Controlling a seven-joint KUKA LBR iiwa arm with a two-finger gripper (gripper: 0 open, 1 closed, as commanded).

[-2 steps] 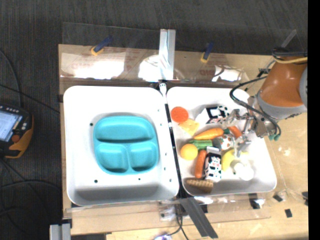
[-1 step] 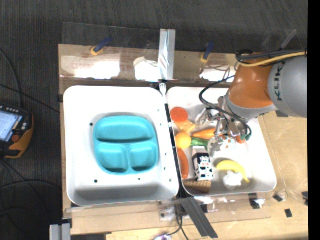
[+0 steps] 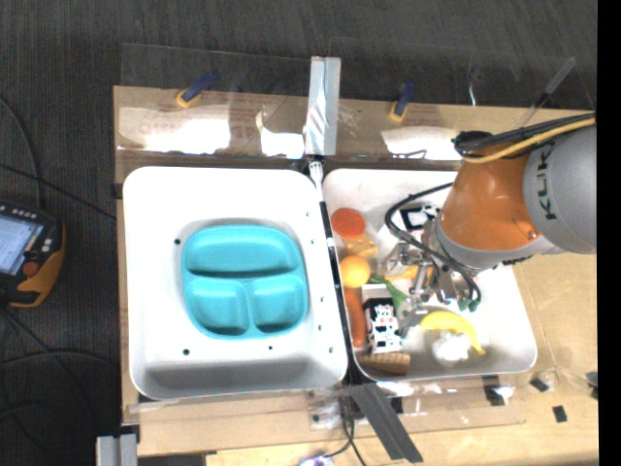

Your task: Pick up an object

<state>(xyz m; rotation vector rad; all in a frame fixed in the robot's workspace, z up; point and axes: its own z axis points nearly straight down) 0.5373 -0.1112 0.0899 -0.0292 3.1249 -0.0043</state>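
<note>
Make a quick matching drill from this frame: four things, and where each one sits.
Things:
1. teal tray
2. banana
3. handheld device
4. blue clamp

Places:
A. on the dark floor left of the bench
B. in the left bin
C. on the bench's far edge, above the left bin
D. in the right bin, just below the gripper

Pairs: 1-B, 2-D, 3-A, 4-C
</note>
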